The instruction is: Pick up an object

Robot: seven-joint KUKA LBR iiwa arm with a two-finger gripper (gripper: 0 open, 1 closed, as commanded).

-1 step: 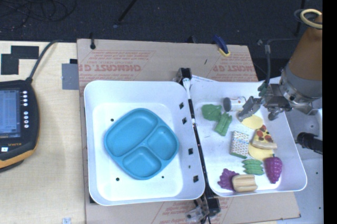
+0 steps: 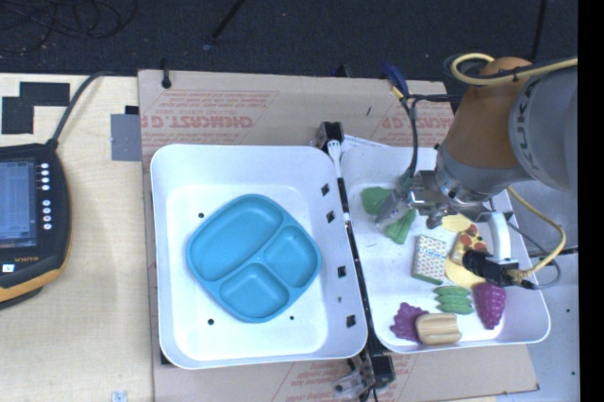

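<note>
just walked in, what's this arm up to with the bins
A grey KUKA arm with an orange band reaches from the right into the right-hand white bin, its gripper low over green toy pieces near the bin's far left. More toy food lies nearer the front. The left-hand white bin holds a blue divided plastic tray.

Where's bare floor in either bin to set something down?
Left bin: white strip around the blue divided plate, widest along its top edge. Right bin: a bare patch at lower left, beside the divider. Its right half is crowded with toy food, gripper above.
</note>
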